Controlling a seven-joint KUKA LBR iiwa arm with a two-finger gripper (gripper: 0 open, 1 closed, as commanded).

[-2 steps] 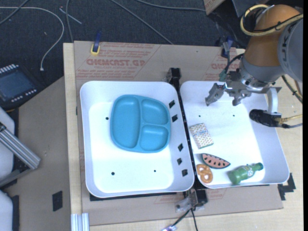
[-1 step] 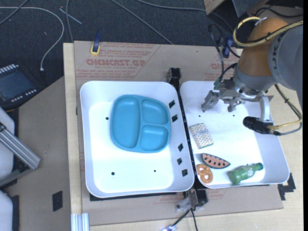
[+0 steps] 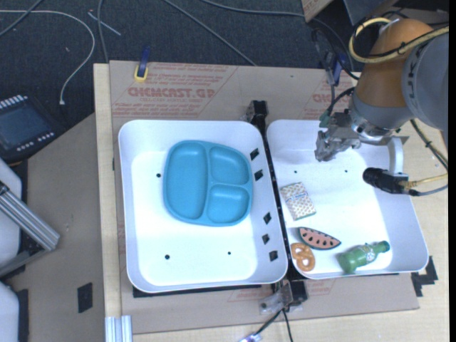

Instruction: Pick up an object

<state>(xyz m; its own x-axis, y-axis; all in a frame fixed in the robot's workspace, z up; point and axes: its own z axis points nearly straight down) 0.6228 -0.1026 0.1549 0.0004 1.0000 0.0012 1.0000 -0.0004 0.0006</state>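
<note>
Right bin (image 3: 399,226), arm's pincer (image 3: 326,150) poised over its rear.

The one readable text is red print on the brown cardboard sheet (image 3: 214,84) that lies on the worktop under the two white bins. Along its far edge, above the left bin (image 3: 135,212), large letters read "CHEMCAST GP", with a line of smaller red print over them that is too fine to make out. More red print of the same kind shows on the cardboard above the right bin (image 3: 410,241), too blurred to read.
</note>
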